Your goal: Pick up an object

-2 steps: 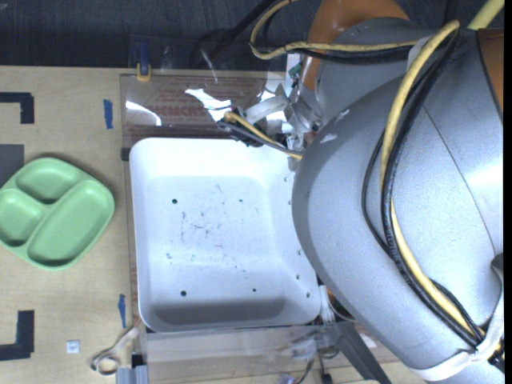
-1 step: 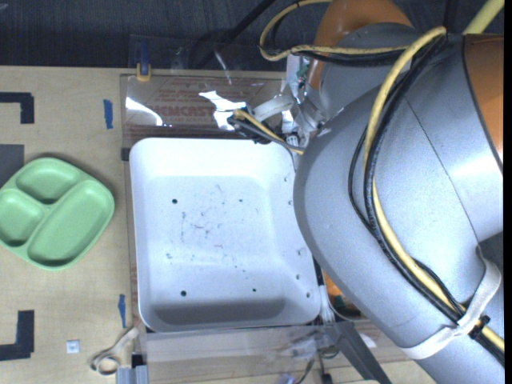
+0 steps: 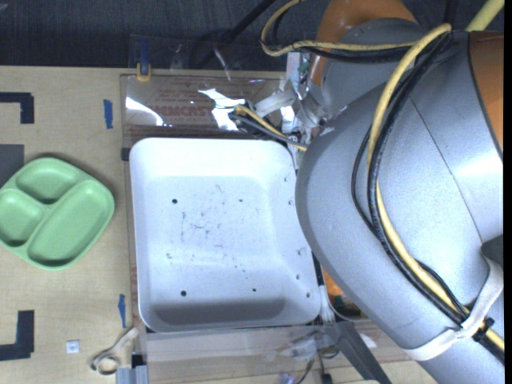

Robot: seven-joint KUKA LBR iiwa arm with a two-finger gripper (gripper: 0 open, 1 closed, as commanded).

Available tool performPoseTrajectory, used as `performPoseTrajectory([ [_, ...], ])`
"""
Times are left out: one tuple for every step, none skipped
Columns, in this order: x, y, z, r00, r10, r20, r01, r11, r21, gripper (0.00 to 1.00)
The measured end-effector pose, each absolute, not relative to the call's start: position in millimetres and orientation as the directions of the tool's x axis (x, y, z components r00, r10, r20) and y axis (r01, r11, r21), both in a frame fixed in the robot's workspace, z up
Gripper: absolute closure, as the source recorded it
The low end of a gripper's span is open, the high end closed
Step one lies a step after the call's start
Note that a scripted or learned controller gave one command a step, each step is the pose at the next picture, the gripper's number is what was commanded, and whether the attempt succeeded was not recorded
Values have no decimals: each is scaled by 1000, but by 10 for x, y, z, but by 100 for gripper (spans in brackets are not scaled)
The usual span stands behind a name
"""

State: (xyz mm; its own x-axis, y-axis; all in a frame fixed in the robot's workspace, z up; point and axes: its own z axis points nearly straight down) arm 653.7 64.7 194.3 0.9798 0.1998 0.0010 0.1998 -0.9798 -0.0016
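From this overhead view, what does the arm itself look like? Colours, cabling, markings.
The large grey rounded-shell arm shows smooth, glossy housings. An orange band sits at the top near the wrist. Yellow and black cables run together along the shell and loop above the wrist. A white strap ties the cables low down.

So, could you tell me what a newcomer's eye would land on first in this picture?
First the big grey arm, which covers the right side of the view with yellow cables looped over it. Next the white bin in the middle, and then the green divided tray on the wooden bench at far left.
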Motion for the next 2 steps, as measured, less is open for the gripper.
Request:
performPoseTrajectory([
  [6540, 651, 2040, 980, 200, 1, 200, -980, -3, 100],
  [6609, 282, 3404, 980, 200, 0, 200, -980, 0, 100],
])
